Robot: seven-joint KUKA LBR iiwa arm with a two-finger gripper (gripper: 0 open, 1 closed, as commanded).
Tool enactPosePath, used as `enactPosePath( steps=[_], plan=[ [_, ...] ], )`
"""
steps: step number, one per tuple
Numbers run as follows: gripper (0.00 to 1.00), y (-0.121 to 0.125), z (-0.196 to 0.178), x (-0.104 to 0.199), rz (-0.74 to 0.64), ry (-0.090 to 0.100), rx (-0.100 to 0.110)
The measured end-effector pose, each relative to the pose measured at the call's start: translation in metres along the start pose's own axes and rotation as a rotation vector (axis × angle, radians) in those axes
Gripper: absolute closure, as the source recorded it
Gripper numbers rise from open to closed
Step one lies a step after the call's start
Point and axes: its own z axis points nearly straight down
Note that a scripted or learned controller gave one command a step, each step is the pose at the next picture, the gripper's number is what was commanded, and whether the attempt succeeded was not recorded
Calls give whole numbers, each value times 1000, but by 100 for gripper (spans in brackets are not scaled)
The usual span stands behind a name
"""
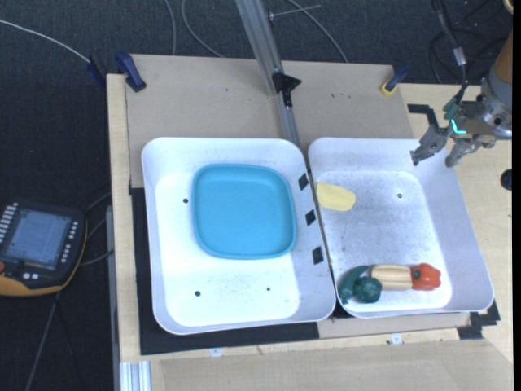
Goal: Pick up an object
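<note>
Broadly, a tan bench (244, 96) carries two shallow white bins side by side, with dark carpet and loose cables around it. Nearest the left edge of the view sits the left bin (163, 300), and a large turquoise plate (244, 210) lies flat in its middle, taking up much of its floor. Beside it, the right bin (464, 251) has a speckled floor and holds the smaller things. A slim metal pole (260, 31) slants down from the top of the view and ends near the gap between the two bins. On the carpet to the far left lies a handheld control pad (37, 247) with a grey screen. At the upper right, the arm's gripper (440, 150) hangs over the top right corner of the right bin, its two dark fingers (426, 150) spread apart with nothing between them. Along the near wall of that bin, three items lie in a row, touching one another: a dark green lump (360, 287) on the left, a tan bread-like roll (391, 277) in the middle, and a red tomato-like piece (426, 277) on the right. Up near the bin's top left corner, well apart from that row and from the gripper, rests a pale yellow piece (335, 196).
</note>
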Motion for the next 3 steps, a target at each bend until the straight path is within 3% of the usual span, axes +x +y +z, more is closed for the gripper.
enactPosePath(
  steps=[1,3],
  plan=[
    [0,0,0,0,0,0,0],
    [0,-1,92,4,0,1,4]
  ],
)
